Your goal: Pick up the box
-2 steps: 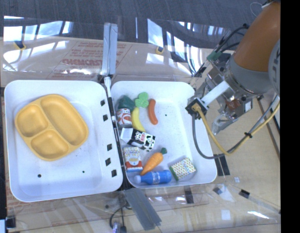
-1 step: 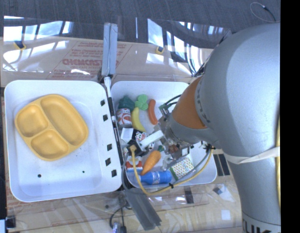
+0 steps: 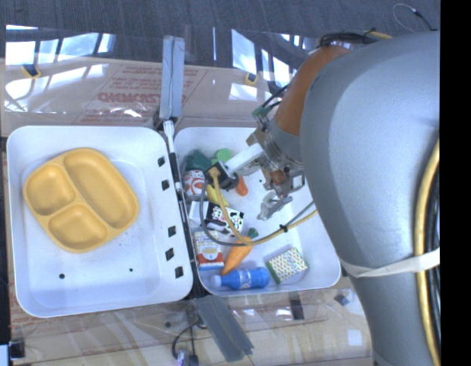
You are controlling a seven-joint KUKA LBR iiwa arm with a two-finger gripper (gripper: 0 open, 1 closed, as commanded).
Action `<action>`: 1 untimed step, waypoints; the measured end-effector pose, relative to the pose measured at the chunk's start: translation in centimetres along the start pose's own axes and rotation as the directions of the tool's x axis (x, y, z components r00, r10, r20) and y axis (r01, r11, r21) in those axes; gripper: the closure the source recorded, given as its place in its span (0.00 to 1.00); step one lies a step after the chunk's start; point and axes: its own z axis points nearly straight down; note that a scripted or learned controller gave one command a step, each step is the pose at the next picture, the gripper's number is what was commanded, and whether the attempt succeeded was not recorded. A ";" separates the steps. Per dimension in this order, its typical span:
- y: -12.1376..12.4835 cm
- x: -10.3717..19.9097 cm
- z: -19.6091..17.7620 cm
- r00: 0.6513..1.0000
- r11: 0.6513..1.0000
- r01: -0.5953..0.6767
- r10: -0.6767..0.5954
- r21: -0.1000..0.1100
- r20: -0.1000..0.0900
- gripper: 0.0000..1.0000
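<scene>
A small box [image 3: 287, 264] with a green and yellow checked pattern lies flat near the front right corner of the right bin [image 3: 321, 244]. A black-and-white printed box [image 3: 223, 217] sits in the bin's middle, tangled among other items. My gripper [image 3: 275, 198] hangs over the right bin's centre, behind the checked box and to the right of the black-and-white one. I see nothing held in it. The grey arm [image 3: 373, 166] with its orange band [image 3: 300, 97] covers the bin's right side.
The right bin also holds a blue bottle [image 3: 241, 279], an orange carrot [image 3: 237, 256], a yellow banana [image 3: 216, 195], a can [image 3: 193, 181], green items [image 3: 199, 161] and a red-and-white packet [image 3: 208, 250]. A yellow divided plate [image 3: 79, 198] lies in the left bin [image 3: 106, 280].
</scene>
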 end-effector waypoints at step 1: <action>3.3 4.5 10.1 0.982 0.982 0.187 -0.187 0.000 0.001 0.00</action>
